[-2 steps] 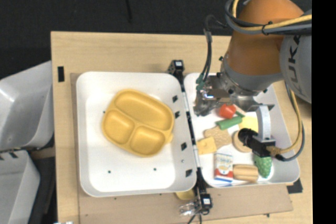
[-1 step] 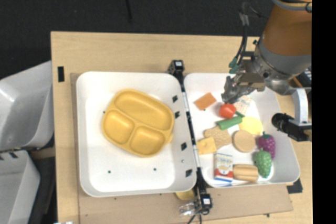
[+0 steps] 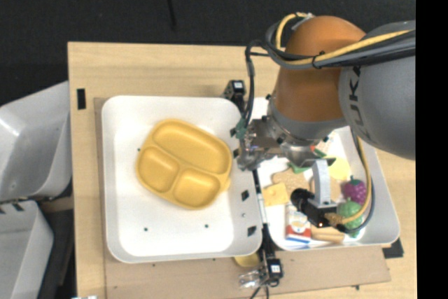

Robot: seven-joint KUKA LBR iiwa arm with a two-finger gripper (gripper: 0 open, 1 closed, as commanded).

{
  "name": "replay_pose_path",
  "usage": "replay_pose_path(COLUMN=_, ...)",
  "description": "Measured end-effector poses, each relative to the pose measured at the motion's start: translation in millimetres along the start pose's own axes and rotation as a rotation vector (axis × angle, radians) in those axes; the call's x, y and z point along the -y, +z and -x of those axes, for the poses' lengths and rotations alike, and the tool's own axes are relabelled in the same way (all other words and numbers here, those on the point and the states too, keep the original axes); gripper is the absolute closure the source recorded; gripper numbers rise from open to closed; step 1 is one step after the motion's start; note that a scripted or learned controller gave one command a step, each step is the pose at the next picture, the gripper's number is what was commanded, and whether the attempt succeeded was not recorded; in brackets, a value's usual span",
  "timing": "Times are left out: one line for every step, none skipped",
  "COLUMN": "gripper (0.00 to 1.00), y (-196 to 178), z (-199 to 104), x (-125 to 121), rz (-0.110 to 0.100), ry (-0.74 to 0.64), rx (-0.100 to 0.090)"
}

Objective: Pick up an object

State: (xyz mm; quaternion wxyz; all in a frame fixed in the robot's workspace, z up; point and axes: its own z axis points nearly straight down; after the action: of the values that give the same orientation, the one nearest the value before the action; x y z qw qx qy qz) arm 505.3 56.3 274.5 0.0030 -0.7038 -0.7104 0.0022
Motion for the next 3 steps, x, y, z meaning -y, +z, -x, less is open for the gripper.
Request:
replay_pose_path(gripper=1.0, y=-83.5, z=-73.6, x=15.6, rz=0.015, ry=-0.003, rx=-0.004)
replay_pose_path(gripper=1.0, y=-115.9, z=21.9, x=15.5, rz=0.013, ry=0.017, rx=0.004)
replay_pose_path(gripper=1.0, y=-45.0, z=-77.5, x=16.3, rz=0.001, ry=-0.001, rx=0.001)
